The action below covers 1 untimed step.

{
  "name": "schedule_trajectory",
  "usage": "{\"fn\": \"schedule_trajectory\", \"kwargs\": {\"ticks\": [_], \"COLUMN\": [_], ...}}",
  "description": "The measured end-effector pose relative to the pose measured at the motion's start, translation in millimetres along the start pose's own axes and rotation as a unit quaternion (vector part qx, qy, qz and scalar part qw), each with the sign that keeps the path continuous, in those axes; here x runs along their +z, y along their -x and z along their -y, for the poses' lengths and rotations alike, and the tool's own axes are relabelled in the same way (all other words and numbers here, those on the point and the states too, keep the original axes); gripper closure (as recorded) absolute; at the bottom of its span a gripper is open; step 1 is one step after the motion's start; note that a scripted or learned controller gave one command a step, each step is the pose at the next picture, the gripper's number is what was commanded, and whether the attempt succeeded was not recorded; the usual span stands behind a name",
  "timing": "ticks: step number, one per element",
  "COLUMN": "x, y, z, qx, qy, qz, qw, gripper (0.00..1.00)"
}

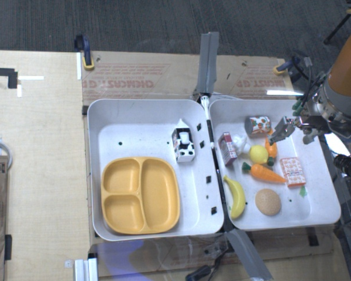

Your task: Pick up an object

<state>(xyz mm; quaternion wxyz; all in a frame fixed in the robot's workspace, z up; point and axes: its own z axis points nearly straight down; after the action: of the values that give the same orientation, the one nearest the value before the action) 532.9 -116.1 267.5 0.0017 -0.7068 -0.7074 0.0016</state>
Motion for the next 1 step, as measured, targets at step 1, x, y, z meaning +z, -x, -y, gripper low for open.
{"fn": "schedule_trajectory", "kwargs": {"ticks": [1], "x": [124.5], "y": [8.3], "z": [-0.2], "qx": [0.046], "qy": [0.0], "qz": [0.0], "qw": [0.9989], "gripper": [0.0]}}
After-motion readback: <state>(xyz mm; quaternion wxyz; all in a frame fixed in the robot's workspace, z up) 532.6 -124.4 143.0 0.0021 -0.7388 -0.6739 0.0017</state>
